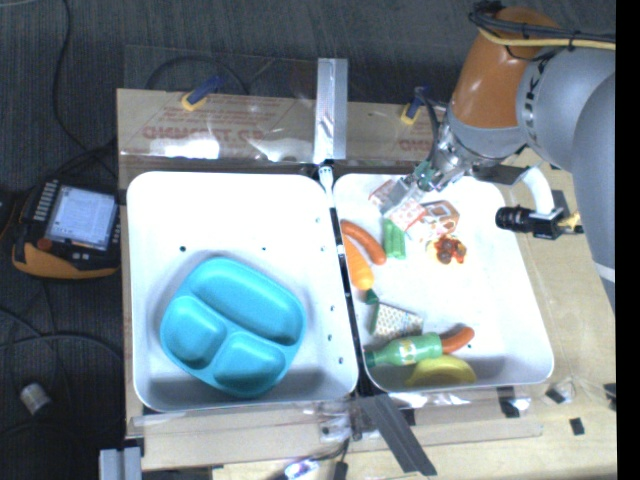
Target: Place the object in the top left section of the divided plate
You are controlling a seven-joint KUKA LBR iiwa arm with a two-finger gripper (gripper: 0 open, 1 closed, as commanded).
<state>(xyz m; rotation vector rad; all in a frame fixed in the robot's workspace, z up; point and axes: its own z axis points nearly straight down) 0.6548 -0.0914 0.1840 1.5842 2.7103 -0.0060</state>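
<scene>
Colour key. Divided plate (233, 326): turquoise blue throughout. Left bin (150, 228) and right bin (505, 298): plain white. Arm (570, 98): grey, with an orange band (492, 68) above the wrist. Carrot (356, 265) and sausage (364, 242): orange to orange-red. Small block (395, 239): green. Carton (428, 217): white with red print. Berry cluster (450, 250): dark red. Bottle (405, 350): green. Banana (440, 371): yellow. Wedge (396, 319): grey-green, speckled. Worktop (565, 268): pale tan. Clips (200, 92) at its far edge: blue and yellow.
</scene>
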